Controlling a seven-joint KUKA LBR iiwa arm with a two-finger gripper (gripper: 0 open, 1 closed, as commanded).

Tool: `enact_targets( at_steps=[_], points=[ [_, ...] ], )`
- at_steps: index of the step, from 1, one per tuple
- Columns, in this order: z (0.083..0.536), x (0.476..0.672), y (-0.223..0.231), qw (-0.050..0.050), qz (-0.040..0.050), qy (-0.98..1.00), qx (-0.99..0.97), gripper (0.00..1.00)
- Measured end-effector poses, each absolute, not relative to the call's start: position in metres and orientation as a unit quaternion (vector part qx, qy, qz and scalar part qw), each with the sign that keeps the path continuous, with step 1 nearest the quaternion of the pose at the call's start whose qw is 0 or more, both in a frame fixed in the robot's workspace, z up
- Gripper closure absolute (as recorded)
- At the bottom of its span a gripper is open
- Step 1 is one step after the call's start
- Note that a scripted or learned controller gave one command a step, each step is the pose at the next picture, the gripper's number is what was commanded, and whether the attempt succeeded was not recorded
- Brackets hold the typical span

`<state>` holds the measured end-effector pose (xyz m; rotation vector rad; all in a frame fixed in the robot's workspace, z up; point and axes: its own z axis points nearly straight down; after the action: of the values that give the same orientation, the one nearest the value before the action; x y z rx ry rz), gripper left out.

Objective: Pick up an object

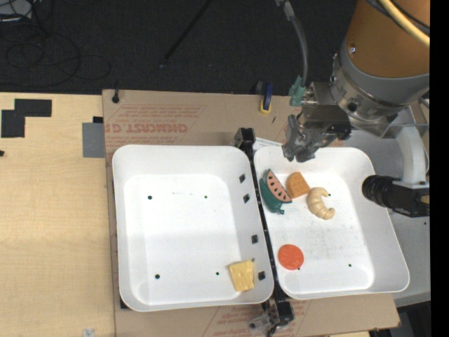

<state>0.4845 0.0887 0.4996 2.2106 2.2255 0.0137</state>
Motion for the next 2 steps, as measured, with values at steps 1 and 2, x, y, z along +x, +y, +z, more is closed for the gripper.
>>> enact_targets(
  at_steps=[1,2],
  points=[
    [0.540,0.476,0.124,0.000,0.0007,0.709,0.705,1.00],
    [0.479,0.476,0.139,-0.002,-0.0045,0.708,0.706,1.00]
  ],
)
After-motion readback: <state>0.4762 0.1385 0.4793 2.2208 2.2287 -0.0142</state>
